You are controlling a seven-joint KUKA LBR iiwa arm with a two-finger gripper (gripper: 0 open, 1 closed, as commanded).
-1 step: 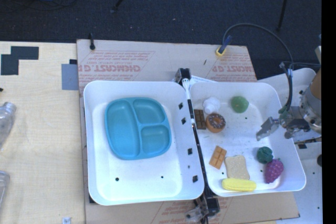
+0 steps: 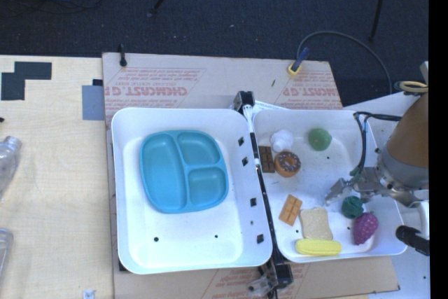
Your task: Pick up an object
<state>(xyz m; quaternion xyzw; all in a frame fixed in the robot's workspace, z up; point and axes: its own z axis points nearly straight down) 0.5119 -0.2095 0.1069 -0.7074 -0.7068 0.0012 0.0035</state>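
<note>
Blue divided plate (image 2: pixel 185 171) sits mid-frame in the left bin (image 2: pixel 126 234). In the right bin (image 2: pixel 336 121): donut (image 2: pixel 287 164), green ball (image 2: pixel 320 138), corn cob (image 2: pixel 318 247) lying lengthwise left-to-right. At right, the hand (image 2: pixel 348 190) hovers beside a dark green toy (image 2: pixel 353 206), fingers spread, nothing pinched. It looks like the approach step; next it needs lowering and closing.

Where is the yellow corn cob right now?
The yellow corn cob lies in the right bin, against its near edge, just below the slice of bread and left of the purple grapes.
</note>
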